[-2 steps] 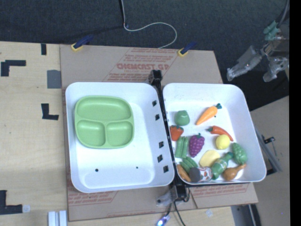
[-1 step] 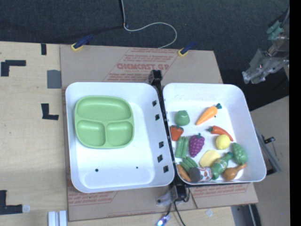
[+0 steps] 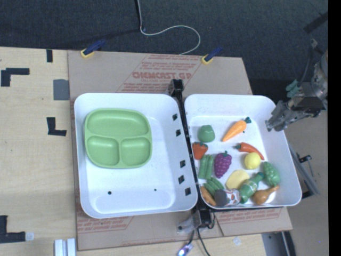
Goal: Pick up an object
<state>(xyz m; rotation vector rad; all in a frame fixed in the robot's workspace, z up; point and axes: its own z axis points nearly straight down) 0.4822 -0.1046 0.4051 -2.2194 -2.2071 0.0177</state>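
The right white bin (image 3: 229,103) holds several toy foods: an orange carrot (image 3: 235,129), a green pepper (image 3: 206,134), a red chili (image 3: 249,148), a lemon (image 3: 252,160), purple grapes (image 3: 222,164), a red strawberry-like piece (image 3: 199,150), a green pod (image 3: 205,166), a yellow piece (image 3: 237,178), broccoli (image 3: 270,173) and a brown pear (image 3: 261,196). My gripper (image 3: 278,119) hangs over the bin's right rim near its far corner, apart from all the food, with nothing seen in it.
The left white bin (image 3: 160,185) bears a green divided plate (image 3: 118,138). Both bins rest on a cardboard sheet (image 3: 160,73) held by clips. A white cable (image 3: 170,31) loops behind. A black divider (image 3: 183,143) runs between the bins.
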